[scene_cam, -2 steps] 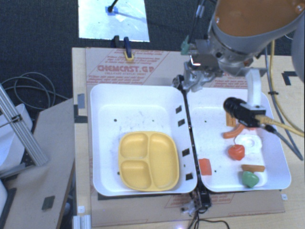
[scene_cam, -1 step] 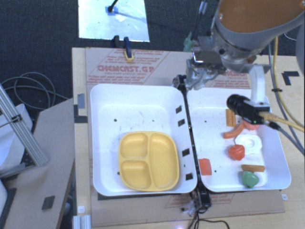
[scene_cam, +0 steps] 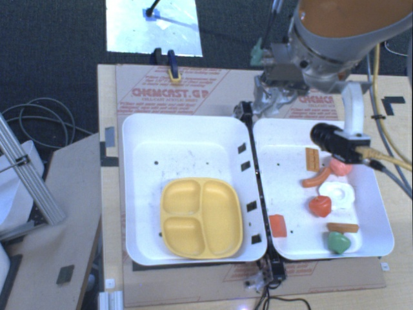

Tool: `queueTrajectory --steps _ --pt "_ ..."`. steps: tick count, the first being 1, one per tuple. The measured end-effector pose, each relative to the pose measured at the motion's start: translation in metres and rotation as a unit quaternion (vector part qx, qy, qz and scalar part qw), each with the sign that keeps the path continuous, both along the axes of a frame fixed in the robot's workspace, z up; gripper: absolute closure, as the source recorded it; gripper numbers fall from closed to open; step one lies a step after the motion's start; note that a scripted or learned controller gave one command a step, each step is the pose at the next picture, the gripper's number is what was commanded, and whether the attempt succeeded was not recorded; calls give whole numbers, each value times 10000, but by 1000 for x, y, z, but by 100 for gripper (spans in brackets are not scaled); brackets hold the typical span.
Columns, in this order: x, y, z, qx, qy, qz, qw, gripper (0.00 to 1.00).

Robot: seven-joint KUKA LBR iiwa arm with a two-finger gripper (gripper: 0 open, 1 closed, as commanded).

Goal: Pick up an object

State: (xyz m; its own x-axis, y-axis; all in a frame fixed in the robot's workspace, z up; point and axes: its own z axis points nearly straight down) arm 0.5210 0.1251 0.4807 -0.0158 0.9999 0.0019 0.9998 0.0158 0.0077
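Objects for picking sit in the right bin [scene_cam: 368, 192]: orange sausage [scene_cam: 315, 177], red tomato-like piece [scene_cam: 319, 205], green piece [scene_cam: 338, 241], red block [scene_cam: 277, 225]. We judge the red block easiest, since it lies apart from the clutter; we should come straight down and centre on it. Arm [scene_cam: 348, 18] hangs high over the bins' far edge, claw [scene_cam: 270, 99] pointing down near the divider, holding nothing; open or closed, we cannot tell. Yellow divided tray [scene_cam: 201, 217] fills the left bin [scene_cam: 142, 173].
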Motion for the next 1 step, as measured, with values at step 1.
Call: queueTrajectory --steps 1 --pt "0 0 11 3 -12 28 10000 100"
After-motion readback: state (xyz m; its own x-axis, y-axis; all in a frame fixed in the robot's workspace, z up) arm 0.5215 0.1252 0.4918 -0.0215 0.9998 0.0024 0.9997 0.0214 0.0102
